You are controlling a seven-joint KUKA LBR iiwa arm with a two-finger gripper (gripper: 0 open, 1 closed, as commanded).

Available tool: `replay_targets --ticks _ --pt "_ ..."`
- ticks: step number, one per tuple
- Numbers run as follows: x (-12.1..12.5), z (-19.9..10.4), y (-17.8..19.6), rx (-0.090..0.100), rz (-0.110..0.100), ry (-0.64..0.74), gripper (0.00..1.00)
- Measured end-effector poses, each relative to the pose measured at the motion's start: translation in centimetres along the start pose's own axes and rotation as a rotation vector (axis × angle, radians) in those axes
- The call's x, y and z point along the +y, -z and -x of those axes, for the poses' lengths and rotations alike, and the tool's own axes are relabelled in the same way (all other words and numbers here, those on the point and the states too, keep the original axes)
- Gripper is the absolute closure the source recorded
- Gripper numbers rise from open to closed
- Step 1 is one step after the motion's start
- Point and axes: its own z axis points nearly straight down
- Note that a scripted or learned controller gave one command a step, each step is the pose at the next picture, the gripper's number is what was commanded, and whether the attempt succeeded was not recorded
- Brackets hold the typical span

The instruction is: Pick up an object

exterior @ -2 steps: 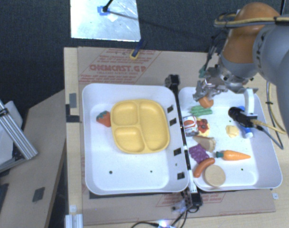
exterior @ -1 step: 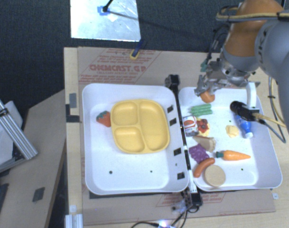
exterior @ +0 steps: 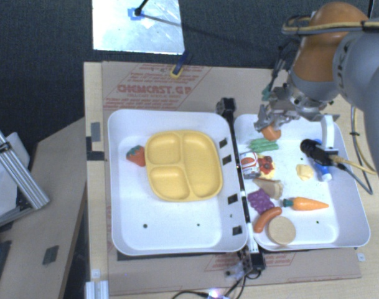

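Small orange piece seemingly touching the claw, underneath

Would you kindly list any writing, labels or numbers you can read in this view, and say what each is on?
Red print on the cardboard sheet under the bins: large letters, too blurred to read.
Red and white label on the small can in the right bin: too small to read.

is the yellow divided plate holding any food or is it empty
Empty. The yellow plate in the left bin shows three bare compartments; the strawberry lies beside its left edge, on the bin floor.
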Motion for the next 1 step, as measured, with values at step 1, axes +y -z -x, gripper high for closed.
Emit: replay_targets --ticks 1 --pt "0.14 0.03 1.99 0.001 0.003 0.003 1.0"
